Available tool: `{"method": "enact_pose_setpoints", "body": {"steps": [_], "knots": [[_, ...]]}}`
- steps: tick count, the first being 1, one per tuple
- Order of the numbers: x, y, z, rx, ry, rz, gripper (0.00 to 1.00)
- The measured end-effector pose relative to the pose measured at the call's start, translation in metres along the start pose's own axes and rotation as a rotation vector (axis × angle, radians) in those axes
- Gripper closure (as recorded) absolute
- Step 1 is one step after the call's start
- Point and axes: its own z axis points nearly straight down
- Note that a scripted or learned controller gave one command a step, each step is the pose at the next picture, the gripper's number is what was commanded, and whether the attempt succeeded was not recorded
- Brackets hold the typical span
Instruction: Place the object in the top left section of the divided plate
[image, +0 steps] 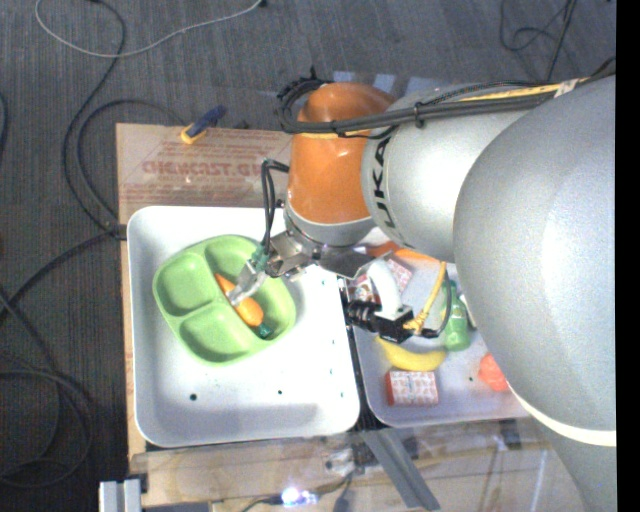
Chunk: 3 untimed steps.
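A green divided plate (178, 275) lies in the upper left of the left white bin (220, 400). An orange carrot-like object (250, 310) rests slantwise in the plate's right-hand section, near the rim. My gripper (248, 280) hangs right over the upper end of that orange object, reaching down from the orange-banded wrist (335, 170). The gripper's body hides the contact between it and the object. The plate's two left-hand sections show only bare green.
The big grey arm covers much of the right bin (375, 405). There lie a yellow banana (410, 356), a red-and-white box (412, 387), a green item (458, 328) and an orange-red item (490, 372). Bare white floor fills the left bin's lower half.
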Motion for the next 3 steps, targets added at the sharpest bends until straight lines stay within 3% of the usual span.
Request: {"method": "enact_pose_setpoints", "body": {"steps": [1,2,3], "knots": [[0.001,0.0,-0.008,0.003,0.001,-0.001,1.0],[0.037,-0.036,-0.01,0.0,0.001,-0.197,1.0],[-0.005,-0.029,-0.014,-0.002,0.002,-0.326,1.0]]}}
